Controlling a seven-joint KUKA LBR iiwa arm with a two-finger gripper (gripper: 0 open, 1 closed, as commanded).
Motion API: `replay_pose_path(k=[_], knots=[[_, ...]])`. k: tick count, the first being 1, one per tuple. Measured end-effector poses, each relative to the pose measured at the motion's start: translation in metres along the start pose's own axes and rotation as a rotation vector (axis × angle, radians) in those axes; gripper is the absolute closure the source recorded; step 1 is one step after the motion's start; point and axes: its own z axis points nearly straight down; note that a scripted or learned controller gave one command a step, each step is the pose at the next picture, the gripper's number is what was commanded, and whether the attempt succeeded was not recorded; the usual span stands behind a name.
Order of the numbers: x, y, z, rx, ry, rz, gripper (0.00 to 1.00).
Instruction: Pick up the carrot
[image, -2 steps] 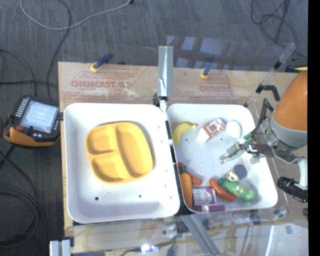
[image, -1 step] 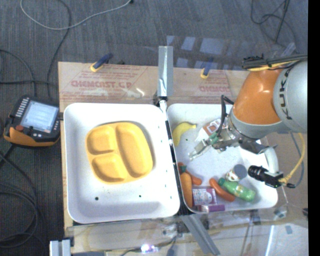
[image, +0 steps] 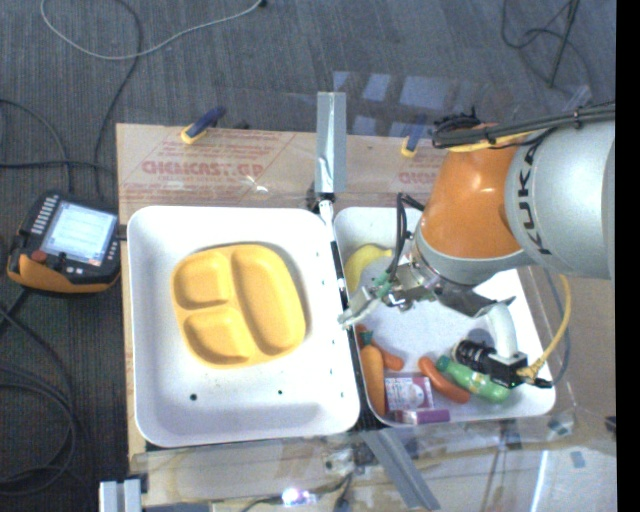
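The carrot is orange with a small green top. It lies lengthwise along the left wall of the right bin, near the front corner. My gripper hangs just behind the carrot's green end, over the bin's left wall, with nothing visibly in it. The arm's orange band and grey wrist cover the middle and back of the right bin.
A yellow fruit sits at the bin's back left. A pink box, a red-orange piece and a green item lie along the front. The left bin holds a yellow divided tray.
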Motion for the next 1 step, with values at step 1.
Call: replay_pose_path(k=[1], knots=[[-0.0484,-0.0472,0.0195,-0.001,-0.001,-0.19,0.0]])
